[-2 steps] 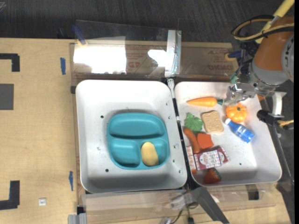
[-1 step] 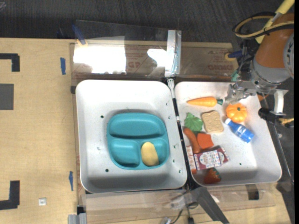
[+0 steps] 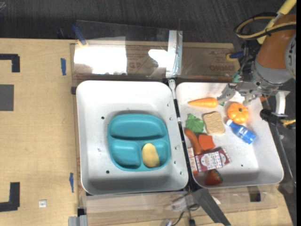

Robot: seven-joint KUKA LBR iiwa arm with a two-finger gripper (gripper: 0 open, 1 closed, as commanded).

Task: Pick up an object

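Note:
The right bin [image 3: 263,166] holds several toy foods: a carrot [image 3: 203,102], a small orange pumpkin [image 3: 237,112], a bread slice [image 3: 214,123], a blue bottle [image 3: 242,132], a green leafy piece [image 3: 194,124], a dark red packet [image 3: 212,160] and a red strawberry-like piece [image 3: 214,177]. My gripper [image 3: 238,94] hangs over the bin's far right corner, just above the pumpkin and right of the carrot's tip. Its fingers are spread open with nothing between them.
The left bin [image 3: 89,126] carries a teal divided plate [image 3: 136,138] with a yellow potato-like piece [image 3: 150,155] in its right compartment. An orange-red sausage-like piece [image 3: 194,140] lies beside the divider wall. A clear plastic sheet [image 3: 127,55] stands behind the bins. Cables loop by the arm [image 3: 275,51].

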